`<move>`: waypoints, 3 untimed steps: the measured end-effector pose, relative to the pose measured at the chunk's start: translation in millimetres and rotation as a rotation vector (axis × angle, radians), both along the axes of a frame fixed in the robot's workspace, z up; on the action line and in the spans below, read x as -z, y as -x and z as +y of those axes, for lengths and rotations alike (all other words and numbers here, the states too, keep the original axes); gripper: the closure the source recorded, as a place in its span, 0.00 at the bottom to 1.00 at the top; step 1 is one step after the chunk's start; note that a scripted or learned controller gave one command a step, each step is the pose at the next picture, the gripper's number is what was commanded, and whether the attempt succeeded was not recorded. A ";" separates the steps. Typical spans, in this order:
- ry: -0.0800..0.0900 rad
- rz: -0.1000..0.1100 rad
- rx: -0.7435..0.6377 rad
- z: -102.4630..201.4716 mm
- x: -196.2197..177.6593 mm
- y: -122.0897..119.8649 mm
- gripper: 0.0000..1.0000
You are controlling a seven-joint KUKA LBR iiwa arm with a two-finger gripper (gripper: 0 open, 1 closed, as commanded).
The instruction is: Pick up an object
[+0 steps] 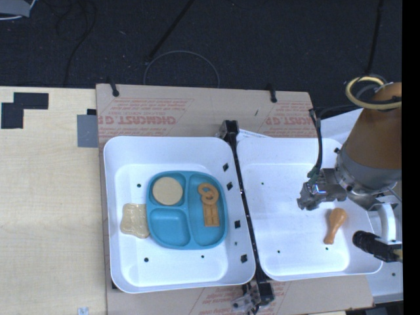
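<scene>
A tan drumstick-shaped toy [335, 225] lies on the floor of the right bin [282, 254], toward its right side. My gripper [314, 196] hangs over that bin just up and left of the toy, apart from it. In the left bin [131, 268] sits a blue sectioned tray [172, 231]. The tray holds a round tan disc [167, 191] in its upper-left compartment and an orange-brown key-like piece [209, 204] in its right compartment. A pale yellow flat piece [135, 220] lies against the tray's left edge.
The arm's orange and grey body [375, 146] fills the right bin's upper right corner. A black divider [240, 209] runs between the two bins. Cardboard [197, 113] lies under and behind both bins. A black part [377, 243] sticks out at the right bin's rim.
</scene>
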State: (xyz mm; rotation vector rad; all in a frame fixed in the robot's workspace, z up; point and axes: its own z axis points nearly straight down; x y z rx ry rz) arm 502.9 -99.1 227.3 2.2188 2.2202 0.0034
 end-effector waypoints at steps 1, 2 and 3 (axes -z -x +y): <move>0.000 0.003 0.000 -1.1 -24.6 -0.6 1.00; -0.002 0.008 -0.002 43.0 -13.2 -10.3 1.00; -0.002 0.009 -0.003 90.1 -1.1 -21.2 1.00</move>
